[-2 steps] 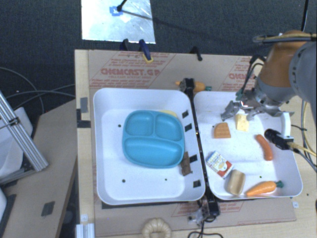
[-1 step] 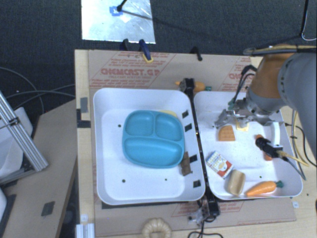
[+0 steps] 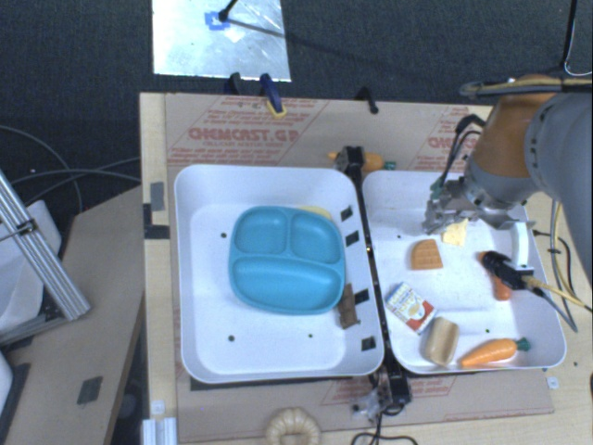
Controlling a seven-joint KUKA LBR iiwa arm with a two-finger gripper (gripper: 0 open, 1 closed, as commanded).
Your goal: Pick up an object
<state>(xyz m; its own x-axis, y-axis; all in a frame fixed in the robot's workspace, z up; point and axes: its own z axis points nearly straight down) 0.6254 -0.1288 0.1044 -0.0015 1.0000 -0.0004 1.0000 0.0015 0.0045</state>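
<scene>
**A:** Where's the claw (image 3: pixel 443 213)?

**B:** Over the right bin (image 3: pixel 463 281), near its back edge and a bit left of middle. The grey arm (image 3: pixel 542 142) comes in from the right and bends down to it.

**A:** Released or clenched?

**B:** I cannot tell. The wrist covers it from this angle. I see nothing gripped in it.

**A:** What could it pick up?

**B:** The closest is a pale yellow bit (image 3: pixel 455 235), just beside the claw on the near side. They may be touching, but I can't say for sure. A little nearer lies an orange-brown wedge (image 3: pixel 426 255), flat on the bin floor and apart from the yellow bit.

**A:** And the rest?

**B:** Toward the front there's a small red-and-white packet (image 3: pixel 409 306). A tan roll (image 3: pixel 440 339) lies just beside it, toward the front rim. To the right of the roll, a carrot (image 3: pixel 489 351) lies along that rim with its green end pointing right.

**A:** What about the left bin (image 3: pixel 208 286)?

**B:** It has a blue divided plate (image 3: pixel 287 258) about in the middle. A small brown piece (image 3: pixel 347 309) sits against the plate's near right corner, close to the wall between the bins. Something yellowish (image 3: pixel 320 211) peeks out at the plate's back right edge, but I can't make out what it is.

**A:** Both bins are on the table (image 3: pixel 155 156)?

**B:** Yes, side by side.
</scene>
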